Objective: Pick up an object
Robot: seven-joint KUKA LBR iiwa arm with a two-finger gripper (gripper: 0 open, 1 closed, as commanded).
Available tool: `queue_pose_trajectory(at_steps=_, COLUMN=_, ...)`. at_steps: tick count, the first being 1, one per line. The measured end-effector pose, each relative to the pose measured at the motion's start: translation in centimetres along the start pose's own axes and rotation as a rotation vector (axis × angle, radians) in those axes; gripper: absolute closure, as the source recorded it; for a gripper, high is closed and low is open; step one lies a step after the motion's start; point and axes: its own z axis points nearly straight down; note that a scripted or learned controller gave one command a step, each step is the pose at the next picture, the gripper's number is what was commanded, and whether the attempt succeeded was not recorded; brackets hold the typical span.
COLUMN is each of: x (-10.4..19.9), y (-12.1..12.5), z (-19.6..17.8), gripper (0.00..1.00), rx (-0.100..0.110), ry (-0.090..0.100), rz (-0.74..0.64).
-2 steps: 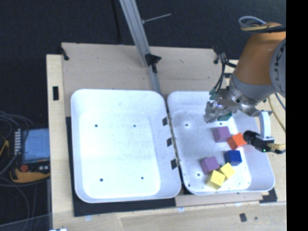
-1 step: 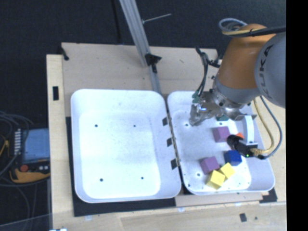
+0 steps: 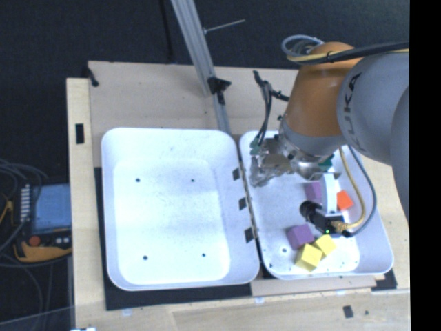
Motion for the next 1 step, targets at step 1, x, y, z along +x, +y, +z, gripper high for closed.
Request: queue_pose_trajectory(at_steps=1, x=5.61, y=-0.58, z=-1.04, gripper=1.00, rx=-0.003, ry=0.001, rz=-0.002)
